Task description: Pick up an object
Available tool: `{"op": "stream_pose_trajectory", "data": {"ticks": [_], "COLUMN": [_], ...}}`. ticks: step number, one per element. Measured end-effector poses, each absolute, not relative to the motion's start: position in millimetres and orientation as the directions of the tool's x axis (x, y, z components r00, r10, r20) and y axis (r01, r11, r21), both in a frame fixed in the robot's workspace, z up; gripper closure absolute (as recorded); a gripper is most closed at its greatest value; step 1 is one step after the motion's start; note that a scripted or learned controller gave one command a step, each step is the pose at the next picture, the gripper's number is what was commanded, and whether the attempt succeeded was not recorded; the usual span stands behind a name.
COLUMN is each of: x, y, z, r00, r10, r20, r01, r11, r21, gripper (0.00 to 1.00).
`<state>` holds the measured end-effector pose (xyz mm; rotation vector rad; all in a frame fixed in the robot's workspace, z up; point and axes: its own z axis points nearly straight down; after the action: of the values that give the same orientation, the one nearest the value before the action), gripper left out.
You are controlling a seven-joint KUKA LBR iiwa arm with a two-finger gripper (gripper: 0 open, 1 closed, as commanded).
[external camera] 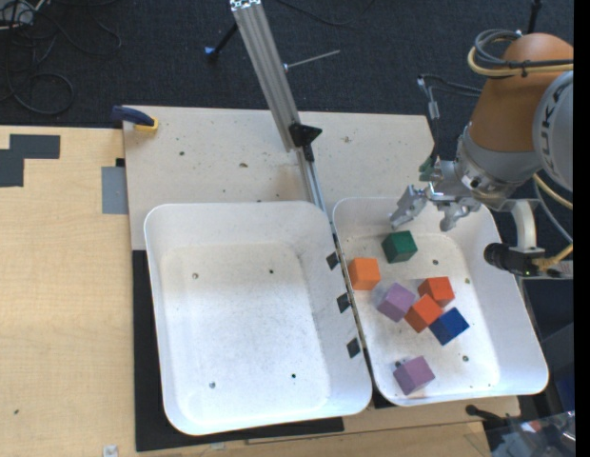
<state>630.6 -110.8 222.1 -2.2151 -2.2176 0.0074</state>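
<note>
Down at the front of the right bin [523,350] sits a purple block [414,373]. Further back lie a blue block [450,326], two red-orange ones, another purple one, an orange block [364,273] and a green block [400,247]. Just above the green block hangs the gripper [430,209], fingers spread apart, holding nothing.

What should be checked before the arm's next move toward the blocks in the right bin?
1. Claw free of any block: ok, nothing sits between its spread fingers.
2. Small green cube reachable: ok, it lies just below the claw, apart from the others.
3. Claw above the right-hand shallow white bin: ok.
4. Orange cube clear of the green one: ok, a gap shows.
5. Claw height above the green cube: cannot tell.
</note>
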Motion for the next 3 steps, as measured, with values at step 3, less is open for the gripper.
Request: {"op": "stream_pose_trajectory", "data": {"ticks": [3], "x": [633.6], "y": [-117], "z": [99], "r00": [0.001], "r10": [1.0], "r20": [0.001], "r01": [1.0], "r11": [-0.001], "r21": [-0.01], "gripper": [0.0]}}
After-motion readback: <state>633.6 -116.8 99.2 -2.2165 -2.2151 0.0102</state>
